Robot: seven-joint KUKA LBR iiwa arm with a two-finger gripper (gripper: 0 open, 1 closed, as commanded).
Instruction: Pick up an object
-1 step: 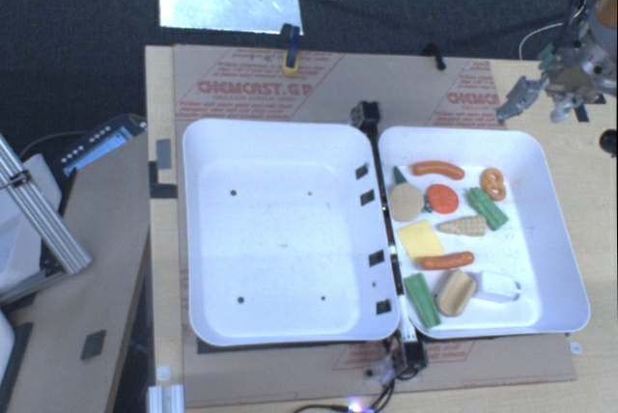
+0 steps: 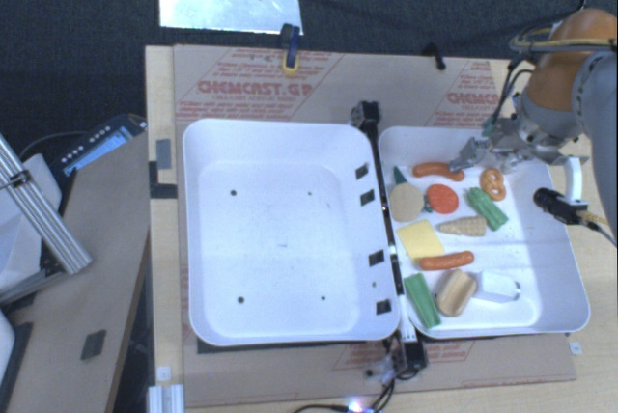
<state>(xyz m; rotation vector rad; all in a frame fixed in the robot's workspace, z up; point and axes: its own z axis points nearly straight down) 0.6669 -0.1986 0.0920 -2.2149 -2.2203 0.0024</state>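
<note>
Item: sausage (image 2: 437, 170), long axis left-right, lying just left of my gripper (image 2: 475, 153); whether my fingers are apart, I cannot tell.

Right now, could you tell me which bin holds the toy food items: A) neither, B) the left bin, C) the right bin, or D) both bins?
C: the toy food, such as the yellow cheese slice and the red tomato, all lies in the right bin, beside the left bin.

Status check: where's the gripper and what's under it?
Gripper low over right bin, far end. Nothing seen held. Nearest: orange sausage, pretzel.
</note>
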